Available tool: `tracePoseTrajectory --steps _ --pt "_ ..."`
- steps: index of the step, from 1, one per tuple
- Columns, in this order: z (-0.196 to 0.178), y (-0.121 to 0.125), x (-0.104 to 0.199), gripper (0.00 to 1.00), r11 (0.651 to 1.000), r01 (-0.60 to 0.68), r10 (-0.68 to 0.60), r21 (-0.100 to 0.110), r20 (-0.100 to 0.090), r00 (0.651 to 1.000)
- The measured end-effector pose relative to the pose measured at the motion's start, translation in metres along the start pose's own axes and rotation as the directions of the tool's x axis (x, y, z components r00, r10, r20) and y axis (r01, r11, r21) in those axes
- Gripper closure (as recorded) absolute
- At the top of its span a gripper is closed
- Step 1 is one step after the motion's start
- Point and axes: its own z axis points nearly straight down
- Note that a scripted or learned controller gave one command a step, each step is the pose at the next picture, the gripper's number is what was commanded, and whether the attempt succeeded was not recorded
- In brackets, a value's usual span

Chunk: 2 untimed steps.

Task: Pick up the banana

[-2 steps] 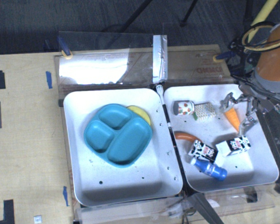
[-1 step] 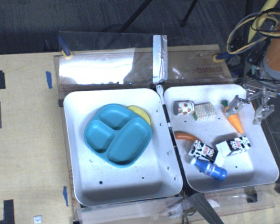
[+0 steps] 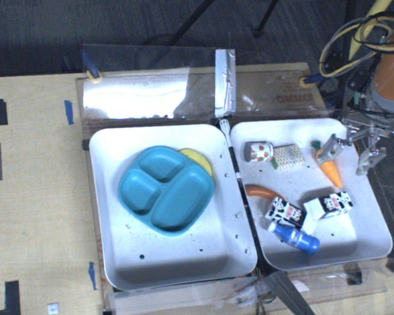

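In the left bin (image 3: pixel 123 253) the banana (image 3: pixel 198 159) shows as a yellow sliver, mostly hidden behind the upper right edge of a blue divided plate (image 3: pixel 165 188). My gripper (image 3: pixel 348 155) hangs over the far right of the right bin (image 3: pixel 371 239), well away from the banana. It is open, its two metal fingers (image 3: pixel 328 149) spread apart with nothing between them. An orange carrot (image 3: pixel 330 172) lies just below the left finger.
The right bin also holds a small can (image 3: pixel 257 152), a speckled sponge (image 3: pixel 288 156), an orange sausage (image 3: pixel 258 191), two cow-patterned cartons (image 3: pixel 285 212) (image 3: pixel 336 204) and a blue bottle (image 3: pixel 295 237). Yellow cables (image 3: pixel 350 38) hang at the top right.
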Motion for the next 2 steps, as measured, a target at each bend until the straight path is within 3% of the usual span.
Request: tracePoseTrajectory --steps 1,2 --pt "0.053 0.064 -0.001 0.0 0.943 0.331 -0.331 0.007 -0.002 0.943" --pt "-0.015 0.076 0.024 0.0 0.78 0.626 -0.626 -0.005 0.003 0.78"
